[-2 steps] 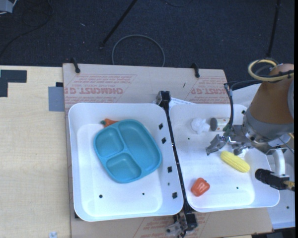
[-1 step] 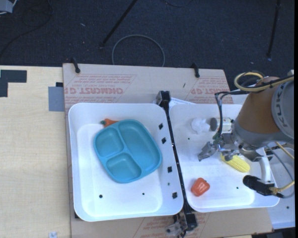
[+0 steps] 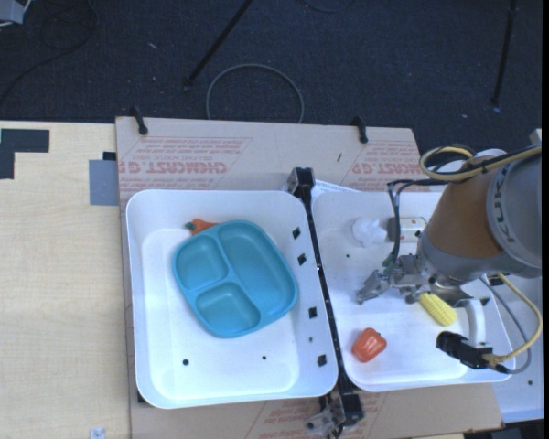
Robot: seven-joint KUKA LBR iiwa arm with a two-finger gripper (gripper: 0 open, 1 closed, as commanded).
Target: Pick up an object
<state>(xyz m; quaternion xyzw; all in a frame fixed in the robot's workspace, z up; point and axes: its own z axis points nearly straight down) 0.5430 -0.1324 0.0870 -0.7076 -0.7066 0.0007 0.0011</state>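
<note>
Counter [image 3: 55, 273]: bears two white bins side by side.
Left bin [image 3: 156, 355]: blue divided plate [image 3: 233, 277] at centre; orange bit [image 3: 199, 225] tucked under its far edge.
Right bin [image 3: 384, 373]: arm [image 3: 480, 222] reaching in from right edge. Hand [image 3: 373, 288] low at centre, apparently seeking a grasp; jaw opening cannot be told, nothing seen held.
Corn [image 3: 437, 308]: beside hand, right.
Red pepper [image 3: 369, 345]: near front edge, likeliest pick.
Clear item [image 3: 366, 231]: far side.

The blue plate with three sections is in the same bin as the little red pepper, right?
No. The camera view shows the blue three-section plate in the left white bin; the small red pepper lies in the right white bin.
</note>
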